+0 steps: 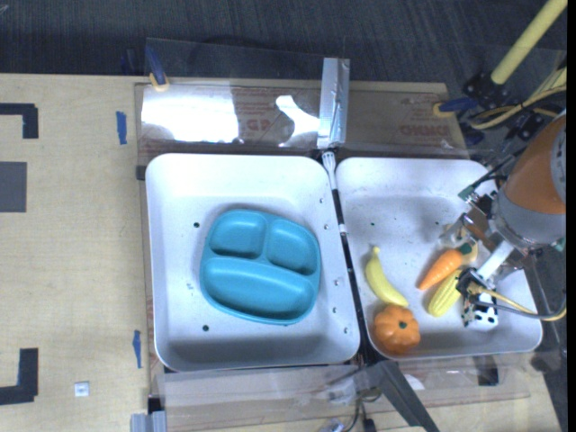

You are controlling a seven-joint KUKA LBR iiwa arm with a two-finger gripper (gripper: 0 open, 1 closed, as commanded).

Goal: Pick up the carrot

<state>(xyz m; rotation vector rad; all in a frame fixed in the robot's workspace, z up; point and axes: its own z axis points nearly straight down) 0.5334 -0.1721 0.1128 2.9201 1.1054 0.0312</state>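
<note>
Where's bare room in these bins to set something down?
In the right bin, the upper part above the banana and carrot is bare. In the left bin, so is the strip left of the blue tray. Crowded: the right bin's lower half, with corn and orange fruit too.

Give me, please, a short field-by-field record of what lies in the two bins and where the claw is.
left bin: holds a blue divided plate, lying flat
right bin: holds the carrot, banana, corn cob and round orange fruit
carrot: lies at a slant, green end toward the claw
corn cob: close beside the carrot, on its near side
banana: left of the carrot, apart from it
round orange fruit: by the near wall, below the banana
claw: over the right bin, at the carrot's green end
</note>
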